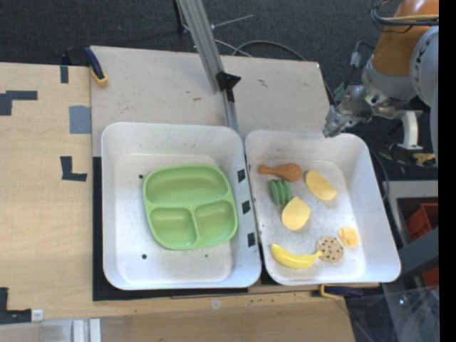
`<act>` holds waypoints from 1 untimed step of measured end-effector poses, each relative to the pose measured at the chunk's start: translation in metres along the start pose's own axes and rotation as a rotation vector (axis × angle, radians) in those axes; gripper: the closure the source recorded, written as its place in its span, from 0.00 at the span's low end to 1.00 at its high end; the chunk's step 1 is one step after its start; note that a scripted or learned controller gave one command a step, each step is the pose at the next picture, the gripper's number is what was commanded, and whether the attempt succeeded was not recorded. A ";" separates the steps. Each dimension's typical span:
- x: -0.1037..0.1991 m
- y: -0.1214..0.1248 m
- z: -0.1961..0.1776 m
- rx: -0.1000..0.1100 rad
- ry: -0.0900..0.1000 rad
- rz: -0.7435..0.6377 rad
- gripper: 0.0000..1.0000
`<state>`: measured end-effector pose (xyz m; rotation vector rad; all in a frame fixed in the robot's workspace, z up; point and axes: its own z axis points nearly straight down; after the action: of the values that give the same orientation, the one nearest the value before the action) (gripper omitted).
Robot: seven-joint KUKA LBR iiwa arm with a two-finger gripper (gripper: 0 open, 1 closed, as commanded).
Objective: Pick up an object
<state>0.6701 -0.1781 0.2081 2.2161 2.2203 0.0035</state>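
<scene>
Nearest me in the right bin [377, 212] I see a yellow banana [292, 257] touching a speckled cookie [329, 249], with a small orange piece [348, 236] just beside the cookie. Above them lie a yellow lemon-like piece [296, 214], a green ridged vegetable [280, 191], a second yellow piece [320, 186] and a brown drumstick [282, 170]. In the left bin [114, 212] a green divided plate [189, 206] lies flat. Farther back, the jaws [333, 126] hang over the right bin's far rim, apart from every item; I cannot tell whether they are wide or narrow. Behind the bins, a grey pole [203, 38] slants over the tabletop [164, 91].
</scene>
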 end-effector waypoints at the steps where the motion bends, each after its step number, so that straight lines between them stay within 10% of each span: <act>1: 0.000 0.001 -0.046 0.000 0.000 0.000 1.00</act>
<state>0.6712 -0.1777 0.2541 2.2167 2.2201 0.0040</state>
